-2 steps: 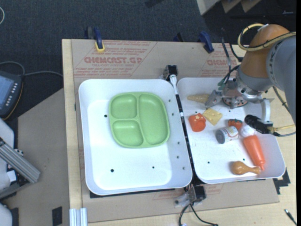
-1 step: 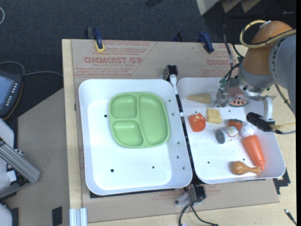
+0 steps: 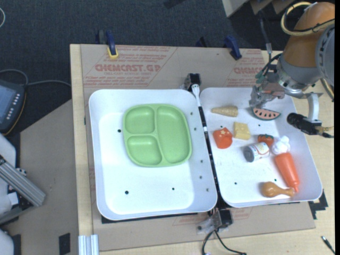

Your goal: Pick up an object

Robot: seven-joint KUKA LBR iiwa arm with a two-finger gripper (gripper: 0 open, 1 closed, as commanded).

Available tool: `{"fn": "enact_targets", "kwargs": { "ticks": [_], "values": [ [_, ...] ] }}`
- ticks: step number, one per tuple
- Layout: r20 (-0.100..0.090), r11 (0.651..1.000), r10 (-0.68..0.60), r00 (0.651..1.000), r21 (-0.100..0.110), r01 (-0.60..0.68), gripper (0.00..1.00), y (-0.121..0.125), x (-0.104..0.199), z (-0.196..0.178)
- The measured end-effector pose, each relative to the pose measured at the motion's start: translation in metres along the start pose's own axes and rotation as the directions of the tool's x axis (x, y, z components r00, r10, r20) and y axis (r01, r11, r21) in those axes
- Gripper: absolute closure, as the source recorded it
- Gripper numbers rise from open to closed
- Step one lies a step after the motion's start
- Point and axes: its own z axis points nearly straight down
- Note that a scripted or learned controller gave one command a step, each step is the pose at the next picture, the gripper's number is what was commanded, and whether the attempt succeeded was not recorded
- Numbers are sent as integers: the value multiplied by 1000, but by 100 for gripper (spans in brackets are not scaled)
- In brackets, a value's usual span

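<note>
bench (image 3: 79, 142) brown-topped, blue clamps (image 3: 111, 40) at rear; dark carpet (image 3: 79, 9) beyond.

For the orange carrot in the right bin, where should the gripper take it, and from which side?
Probably mid-body on the carrot, coming from above with fingers across its width: it lies flat, long axis running toward the bin's near edge, with bare bin floor on both long sides.

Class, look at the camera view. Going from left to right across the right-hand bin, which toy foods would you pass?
ice-cream cone → red pepper → cheese wedge → small can → watermelon slice → carrot
</note>
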Motion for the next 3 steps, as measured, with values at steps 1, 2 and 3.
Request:
{"fn": "enact_targets", "kwargs": {
  "ticks": [1,2,3],
  "values": [
    [0,1000,0,1000,0,0,100,10,4,-60],
    [-1,1000,0,1000,4,0,100,11,4,-68],
    [-4,1000,1,1000,12,-1,100,-43,34,-70]
  ]
}}
